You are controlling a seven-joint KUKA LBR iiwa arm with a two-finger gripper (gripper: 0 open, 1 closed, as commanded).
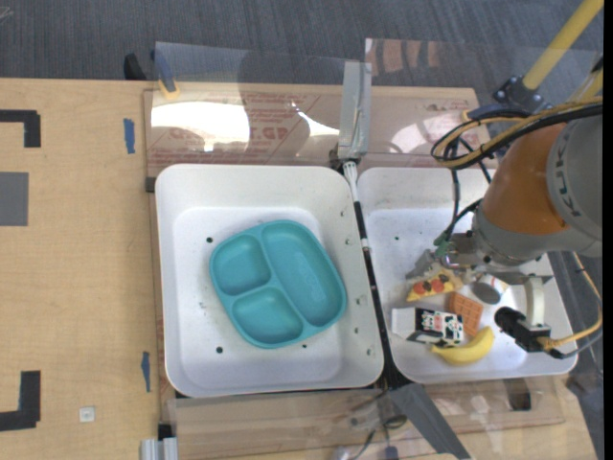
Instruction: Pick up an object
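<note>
At lower right of the frame, the gripper [460, 268] hangs low in the right bin [402, 209], just above a pizza slice toy [431, 287]; its grasp cannot be told. A banana [466, 349] lies nearby at the bin's lower edge. A teal divided plate [277, 283] sits in the left bin [182, 257].

I have one fixed camera, mounted above the tabletop [67, 257] and looking down at a slant. It sits near enough to take in both white bins: the left bin [182, 286], the right bin [402, 218].
</note>
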